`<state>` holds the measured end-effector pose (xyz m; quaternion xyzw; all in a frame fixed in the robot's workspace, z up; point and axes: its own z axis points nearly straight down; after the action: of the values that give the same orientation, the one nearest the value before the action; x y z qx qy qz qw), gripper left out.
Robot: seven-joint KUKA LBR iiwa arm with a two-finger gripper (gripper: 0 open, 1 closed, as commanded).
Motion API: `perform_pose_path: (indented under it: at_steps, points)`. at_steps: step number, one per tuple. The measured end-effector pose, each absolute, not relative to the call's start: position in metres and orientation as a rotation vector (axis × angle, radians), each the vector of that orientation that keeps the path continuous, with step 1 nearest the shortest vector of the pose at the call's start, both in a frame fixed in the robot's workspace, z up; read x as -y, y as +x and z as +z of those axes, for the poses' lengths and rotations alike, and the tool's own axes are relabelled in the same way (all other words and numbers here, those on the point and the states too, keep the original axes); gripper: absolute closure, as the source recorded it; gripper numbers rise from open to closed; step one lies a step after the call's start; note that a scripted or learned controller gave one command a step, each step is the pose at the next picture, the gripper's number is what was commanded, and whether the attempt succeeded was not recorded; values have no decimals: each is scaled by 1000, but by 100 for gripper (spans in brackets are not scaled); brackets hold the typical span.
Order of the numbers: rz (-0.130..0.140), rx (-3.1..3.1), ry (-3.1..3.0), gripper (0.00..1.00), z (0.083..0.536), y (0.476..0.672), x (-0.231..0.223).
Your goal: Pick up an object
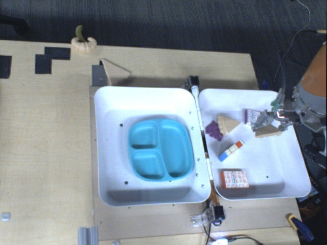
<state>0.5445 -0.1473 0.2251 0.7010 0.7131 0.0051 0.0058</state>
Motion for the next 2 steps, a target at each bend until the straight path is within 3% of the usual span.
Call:
perform_pose_path:
  at_steps: [2]
  points:
    - [25, -2240, 2179, 100, 246, 547, 145]
